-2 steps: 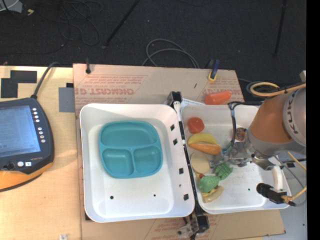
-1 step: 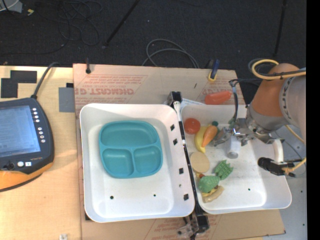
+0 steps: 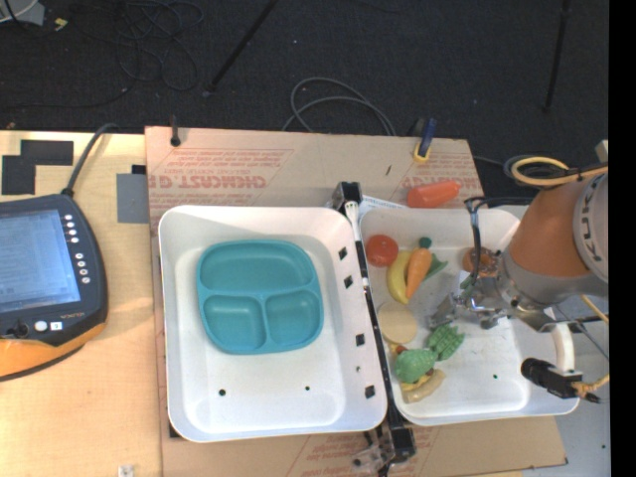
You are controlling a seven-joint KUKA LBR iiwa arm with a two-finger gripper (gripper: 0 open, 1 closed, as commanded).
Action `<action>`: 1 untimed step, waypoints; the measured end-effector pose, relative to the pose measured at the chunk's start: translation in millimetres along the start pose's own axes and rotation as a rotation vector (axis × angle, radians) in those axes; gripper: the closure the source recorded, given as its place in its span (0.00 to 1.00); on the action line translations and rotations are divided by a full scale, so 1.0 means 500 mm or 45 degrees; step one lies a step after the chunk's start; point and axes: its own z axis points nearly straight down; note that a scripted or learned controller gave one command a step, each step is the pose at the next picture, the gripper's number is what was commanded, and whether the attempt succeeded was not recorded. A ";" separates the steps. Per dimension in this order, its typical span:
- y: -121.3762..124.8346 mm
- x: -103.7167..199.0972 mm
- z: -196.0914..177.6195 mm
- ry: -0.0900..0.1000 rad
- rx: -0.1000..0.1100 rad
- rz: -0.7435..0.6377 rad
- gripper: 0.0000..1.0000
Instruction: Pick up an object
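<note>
Below, read each entry against the slanted overhead view.

Arm: enters from the right of the frame; you see its orange band and grey body, which cover the right bin's upper right corner.

Gripper: low over the middle of the right bin, a tangle of metal parts and shadow; you cannot tell how it is set or whether anything is in it.

Right bin: shallow and white, lower right of centre; its near floor is bare, its far right wall is hidden by the arm.

Tomato: red and round, upper left of the right bin.

Banana: yellow, just below the tomato, partly overlapped by the carrot.

Carrot: orange with a green top, lying across the banana.

Pale disc: beige and flat, beside the bin's left wall; what it is cannot be made out.

Green leafy toys: two clumps below and left of the gripper; a yellowish piece under them is mostly hidden.

Small brown item: beside the arm's edge, too blurred to name.

Left bin: white, centre of frame.

Teal divided tray: three compartments, lying in the left bin.

Red object: on the cardboard above the right bin.

Tablet: left edge, cut off by the frame.
</note>
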 end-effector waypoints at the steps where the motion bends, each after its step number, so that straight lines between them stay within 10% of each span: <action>1: 0.078 -0.035 -0.002 -0.005 -0.011 -0.006 0.00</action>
